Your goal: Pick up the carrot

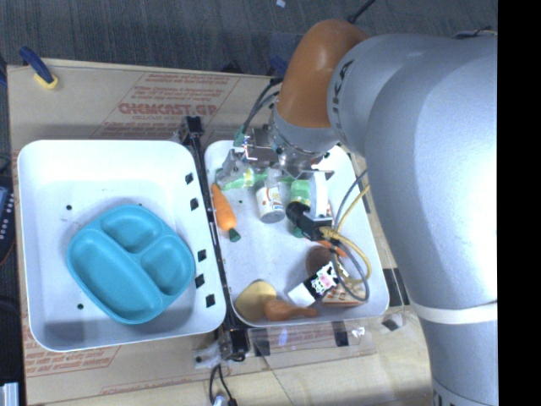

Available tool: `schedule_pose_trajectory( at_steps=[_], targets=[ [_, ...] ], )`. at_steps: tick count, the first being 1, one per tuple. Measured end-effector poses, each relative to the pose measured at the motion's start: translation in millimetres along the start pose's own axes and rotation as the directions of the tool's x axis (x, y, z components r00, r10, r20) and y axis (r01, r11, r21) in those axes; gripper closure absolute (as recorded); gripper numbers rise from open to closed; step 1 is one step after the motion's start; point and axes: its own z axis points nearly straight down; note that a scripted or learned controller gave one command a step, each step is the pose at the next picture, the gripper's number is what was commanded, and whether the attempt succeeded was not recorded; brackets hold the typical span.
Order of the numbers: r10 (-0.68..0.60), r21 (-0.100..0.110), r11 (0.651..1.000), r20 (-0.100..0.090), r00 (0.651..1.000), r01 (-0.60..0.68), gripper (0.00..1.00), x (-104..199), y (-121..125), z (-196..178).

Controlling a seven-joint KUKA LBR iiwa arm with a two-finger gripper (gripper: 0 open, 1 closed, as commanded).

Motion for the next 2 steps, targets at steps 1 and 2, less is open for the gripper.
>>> schedule_pose_trajectory(
  at_steps=[1, 2],
  targets=[
    [0.095, 0.003, 0.996, 0.0, 0.996, -0.095, 0.0, -4.9, -3.2, 0.7],
    [0.095, 0.003, 0.996, 0.0, 0.996, -0.095, 0.0, -4.9, -3.2, 0.7]
  ],
)
